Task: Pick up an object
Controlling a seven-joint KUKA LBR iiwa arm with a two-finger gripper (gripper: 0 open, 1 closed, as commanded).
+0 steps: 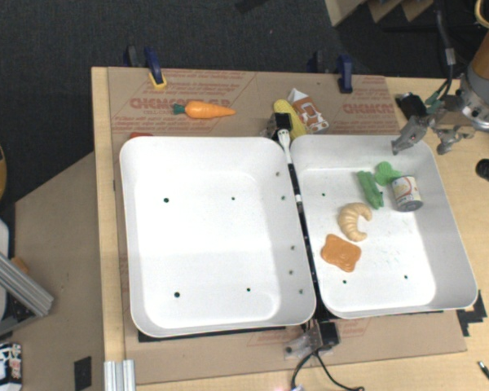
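Arm over the right bin's far right corner.
The tool hangs fingers spread, gripping nothing, above the bin, near the can and croissant.

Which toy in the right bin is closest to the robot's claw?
The small can. It lies up by the green toy, nearest the gripper; the croissant and orange piece sit farther down.

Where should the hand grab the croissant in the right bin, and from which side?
Take the croissant across its thick middle, coming straight down from above. It lies flat and curved, ends pointing toward the bin's front, so its middle is the widest, firmest part. It sits close to the orange piece, so probably close the fingers left-right, not front-back.
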